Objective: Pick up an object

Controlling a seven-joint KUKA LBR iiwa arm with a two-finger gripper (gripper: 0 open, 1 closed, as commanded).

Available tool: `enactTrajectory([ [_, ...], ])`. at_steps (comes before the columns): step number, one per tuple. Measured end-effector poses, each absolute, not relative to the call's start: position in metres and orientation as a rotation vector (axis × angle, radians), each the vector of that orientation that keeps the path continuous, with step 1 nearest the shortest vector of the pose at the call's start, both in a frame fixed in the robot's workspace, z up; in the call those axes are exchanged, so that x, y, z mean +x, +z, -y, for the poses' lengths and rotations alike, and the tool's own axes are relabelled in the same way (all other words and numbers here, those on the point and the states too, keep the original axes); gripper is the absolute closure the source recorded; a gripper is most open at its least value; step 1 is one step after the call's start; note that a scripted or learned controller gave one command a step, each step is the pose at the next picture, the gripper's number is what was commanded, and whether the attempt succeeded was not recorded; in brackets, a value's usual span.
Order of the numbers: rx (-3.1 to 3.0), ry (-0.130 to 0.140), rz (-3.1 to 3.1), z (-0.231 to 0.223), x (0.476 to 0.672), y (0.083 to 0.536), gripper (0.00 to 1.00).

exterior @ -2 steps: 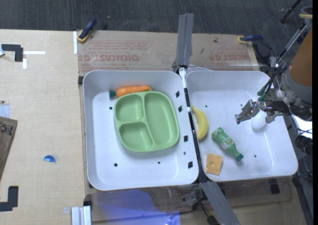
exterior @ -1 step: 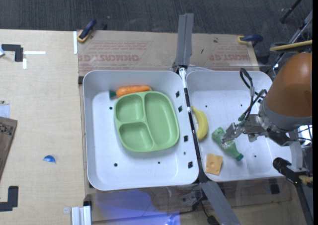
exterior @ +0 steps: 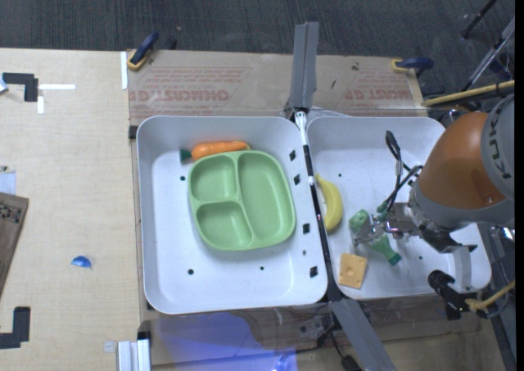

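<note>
Green toy [exterior: 360,221] mid right bin [exterior: 360,128], likely light, stiff, slick: best pinched across its body; gripper [exterior: 375,233] there, opening and hold indiscernible.

Wooden bench [exterior: 65,197] bearing two white bins side by side, left bin [exterior: 164,279] and right bin [exterior: 344,136], with brown cardboard [exterior: 213,87] behind them
</note>
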State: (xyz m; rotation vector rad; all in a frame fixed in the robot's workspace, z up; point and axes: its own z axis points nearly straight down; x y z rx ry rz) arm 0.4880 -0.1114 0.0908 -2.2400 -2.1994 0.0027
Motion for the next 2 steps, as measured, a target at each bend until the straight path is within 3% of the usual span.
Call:
enactTrajectory([
  [1, -2.244, 0.005, 2.193, 0.112, 0.488, 0.099, 1.00],
  [2, -2.516, 0.005, 1.880, 0.064, 0.522, 0.191, 1.00],
])
